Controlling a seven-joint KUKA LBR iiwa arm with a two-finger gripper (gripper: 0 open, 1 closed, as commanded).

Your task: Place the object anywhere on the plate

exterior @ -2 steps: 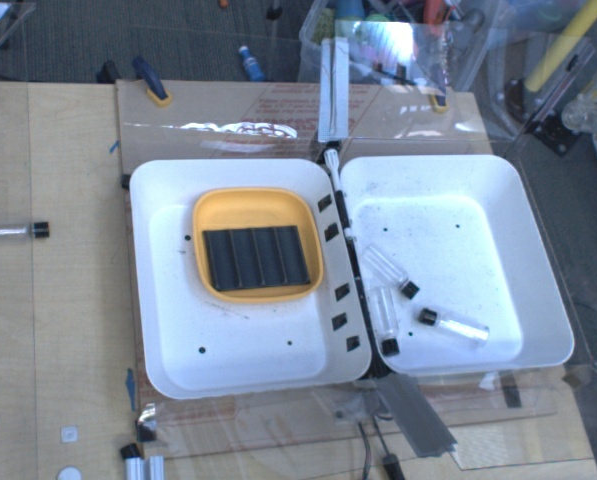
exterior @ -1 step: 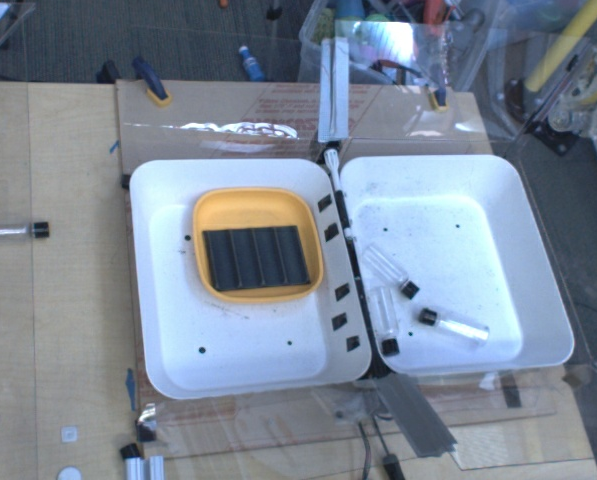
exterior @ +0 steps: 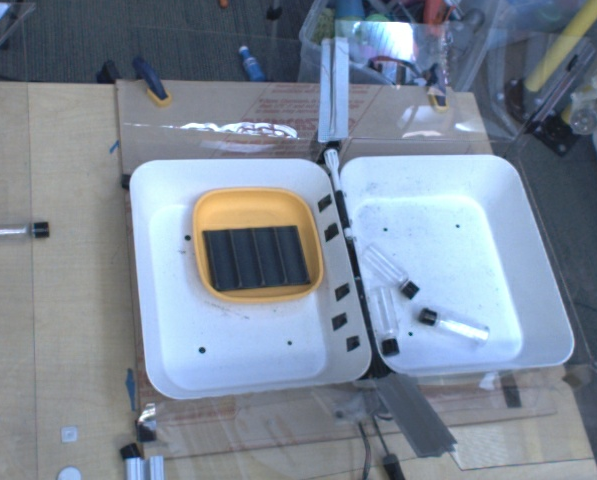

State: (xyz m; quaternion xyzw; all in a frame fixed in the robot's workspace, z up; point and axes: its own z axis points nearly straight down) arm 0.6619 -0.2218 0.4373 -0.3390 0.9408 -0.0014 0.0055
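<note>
Clear plastic tubes with black caps, three in number, lie in the right white bin (exterior: 498, 208), towards its near left quarter. One tube (exterior: 391, 271) lies slantwise with its cap at the lower right; a second tube (exterior: 383, 318) lies close by the divider, cap towards the near wall; a third tube (exterior: 454, 325) lies apart from these, cap to the left. The first two lie just beside one another and may touch; this cannot be settled.

Judgement on handling: each tube appears light, rigid, smooth and round, so liable to roll or slip under a poor pinch. The third tube, standing clear of its neighbours and the bin wall, looks the easiest to take, gripped across its body near the middle.

Destination: the yellow rounded-square plate (exterior: 206, 216) sits in the left white bin (exterior: 158, 298), bearing a dark ribbed rectangular insert (exterior: 255, 258). No tube is on it; the placing is not yet done.

Arm and gripper: the pose cannot be assessed from this frame, nor whether the tool is open or holding anything.
</note>
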